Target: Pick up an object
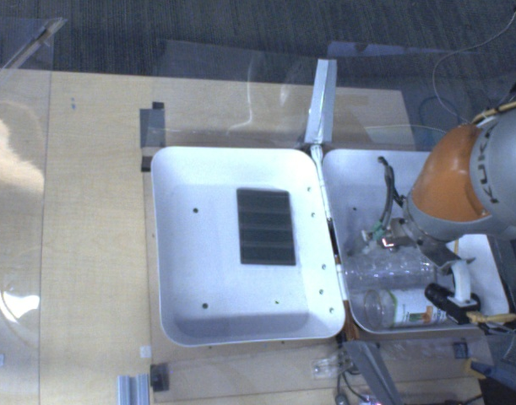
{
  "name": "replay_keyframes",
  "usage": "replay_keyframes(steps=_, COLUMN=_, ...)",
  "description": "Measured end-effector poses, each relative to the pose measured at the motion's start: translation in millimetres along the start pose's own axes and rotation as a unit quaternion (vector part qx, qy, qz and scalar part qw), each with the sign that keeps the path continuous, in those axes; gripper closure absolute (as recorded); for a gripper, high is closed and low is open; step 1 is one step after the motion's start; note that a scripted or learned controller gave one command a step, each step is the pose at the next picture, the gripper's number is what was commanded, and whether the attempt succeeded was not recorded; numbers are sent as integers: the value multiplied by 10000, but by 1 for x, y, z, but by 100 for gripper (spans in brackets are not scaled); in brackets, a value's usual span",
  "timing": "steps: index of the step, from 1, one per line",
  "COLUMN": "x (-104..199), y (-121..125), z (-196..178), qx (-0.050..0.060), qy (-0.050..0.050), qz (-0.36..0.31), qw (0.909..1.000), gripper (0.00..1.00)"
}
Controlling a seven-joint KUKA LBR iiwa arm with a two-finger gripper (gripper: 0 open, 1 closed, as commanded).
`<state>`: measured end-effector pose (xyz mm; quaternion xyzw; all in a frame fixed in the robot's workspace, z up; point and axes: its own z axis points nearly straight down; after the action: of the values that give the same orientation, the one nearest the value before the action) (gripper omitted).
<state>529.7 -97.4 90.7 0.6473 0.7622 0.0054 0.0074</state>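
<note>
Gripper (382, 241) hangs low in the right bin (359, 184), whether clenched or released I cannot tell, and my clear bottle (386, 307) lies just nearward of it, long axis along the front wall.

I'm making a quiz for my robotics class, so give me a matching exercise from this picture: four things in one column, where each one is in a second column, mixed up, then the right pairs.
Things
1. dark ribbed panel
2. labelled clear bottle
3. orange band
4. metal bar

Places
A. on the arm, over the right-hand bin of the view
B. middle of the left-hand bin of the view
C. behind the bins, where they meet
D. lying at the near edge of the right-hand bin

Pairs: 1-B, 2-D, 3-A, 4-C
</note>
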Motion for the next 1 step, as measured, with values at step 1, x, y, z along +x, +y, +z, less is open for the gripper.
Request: replay_keyframes(steps=1, x=1, y=28, z=1, qx=15, qy=4, qz=-268, qw=9996, gripper=0)
